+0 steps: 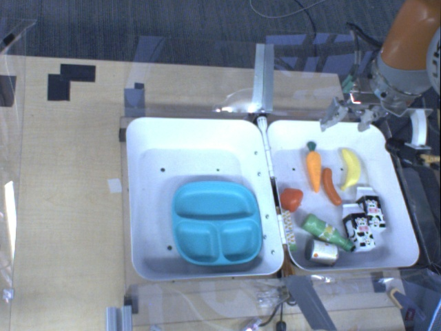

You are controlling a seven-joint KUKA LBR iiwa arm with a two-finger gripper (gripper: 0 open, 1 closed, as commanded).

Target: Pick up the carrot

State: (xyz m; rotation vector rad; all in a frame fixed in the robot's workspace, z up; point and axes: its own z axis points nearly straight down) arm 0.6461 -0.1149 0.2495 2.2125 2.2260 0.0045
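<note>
An orange carrot (313, 169) with a dark green top lies upright in the right bin (400, 185), near its back middle. My gripper (346, 118) hovers above the bin's back rim, up and to the right of the carrot, well apart from it. Its two fingers are spread and hold nothing.
Beside the carrot lie a sausage (331, 186), a yellow banana (351, 167), a red tomato-like piece (292, 198), a green bottle (326, 231), a can (321, 252) and two cow-print cartons (364, 225). The left bin (148, 143) holds a blue divided plate (217, 221).
</note>
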